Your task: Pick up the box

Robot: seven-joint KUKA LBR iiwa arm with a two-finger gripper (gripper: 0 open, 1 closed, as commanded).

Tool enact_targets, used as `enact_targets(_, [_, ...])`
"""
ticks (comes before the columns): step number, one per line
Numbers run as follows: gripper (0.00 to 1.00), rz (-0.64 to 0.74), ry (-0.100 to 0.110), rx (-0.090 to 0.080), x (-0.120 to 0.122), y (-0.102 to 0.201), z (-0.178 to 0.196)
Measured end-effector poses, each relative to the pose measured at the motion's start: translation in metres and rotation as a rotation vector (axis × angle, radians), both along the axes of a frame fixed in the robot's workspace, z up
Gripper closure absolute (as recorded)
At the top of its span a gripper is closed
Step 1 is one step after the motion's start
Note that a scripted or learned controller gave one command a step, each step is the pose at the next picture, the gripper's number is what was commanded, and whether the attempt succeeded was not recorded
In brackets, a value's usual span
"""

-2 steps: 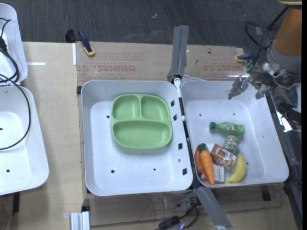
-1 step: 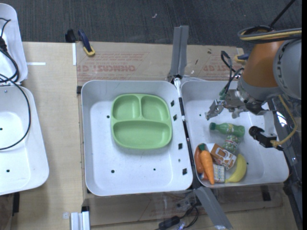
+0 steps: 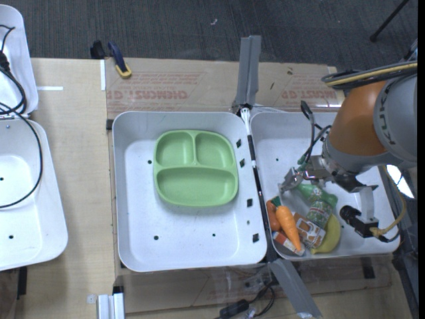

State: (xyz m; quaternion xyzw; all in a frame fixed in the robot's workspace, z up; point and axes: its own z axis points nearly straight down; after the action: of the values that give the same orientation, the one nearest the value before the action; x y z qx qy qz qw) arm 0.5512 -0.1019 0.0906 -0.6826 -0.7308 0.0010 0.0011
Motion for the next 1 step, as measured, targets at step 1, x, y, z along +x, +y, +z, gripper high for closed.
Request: enact_targets(1, [0.0, 0.06, -0.003, -0.001, 0.0845, 0.0071, 0.0013])
